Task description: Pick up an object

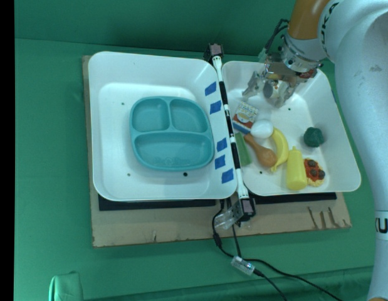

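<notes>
Green bench (49, 168), "KU" lettering on arm (369, 68), claw (269, 91) over right bin (344, 168)

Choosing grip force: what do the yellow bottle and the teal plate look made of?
Yellow bottle: likely smooth moulded plastic, toy-like, with even colour and a soft sheen. Teal plate: probably rigid plastic, matte to satin, with rounded moulded compartment ridges.

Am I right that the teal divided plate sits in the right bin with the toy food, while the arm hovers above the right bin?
Not quite. The camera view shows the teal divided plate in the left bin, apart from the toy food. The banana, the yellow bottle and the rest lie in the right bin, and the gripper does hover above that bin.
</notes>
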Robot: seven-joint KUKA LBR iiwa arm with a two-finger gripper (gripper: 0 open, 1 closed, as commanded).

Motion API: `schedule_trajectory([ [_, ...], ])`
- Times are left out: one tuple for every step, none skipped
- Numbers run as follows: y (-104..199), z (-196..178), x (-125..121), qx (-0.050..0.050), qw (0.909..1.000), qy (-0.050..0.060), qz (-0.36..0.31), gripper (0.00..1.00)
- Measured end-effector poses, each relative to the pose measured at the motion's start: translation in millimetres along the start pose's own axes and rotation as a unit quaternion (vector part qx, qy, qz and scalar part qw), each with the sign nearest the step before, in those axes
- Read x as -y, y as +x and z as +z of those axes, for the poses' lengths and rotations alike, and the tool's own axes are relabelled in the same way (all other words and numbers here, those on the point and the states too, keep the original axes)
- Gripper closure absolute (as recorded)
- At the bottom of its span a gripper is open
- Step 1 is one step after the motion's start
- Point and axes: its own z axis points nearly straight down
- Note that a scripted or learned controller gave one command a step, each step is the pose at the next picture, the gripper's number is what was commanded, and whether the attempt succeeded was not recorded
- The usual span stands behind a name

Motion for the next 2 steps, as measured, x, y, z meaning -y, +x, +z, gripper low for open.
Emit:
schedule_trajectory([
  [-6.8,0.2,-0.5,-0.008,1.0000,0.001,-0.002,0.00],
  [-0.9,0.7,0.1,0.001,1.0000,-0.001,0.001,0.00],
])
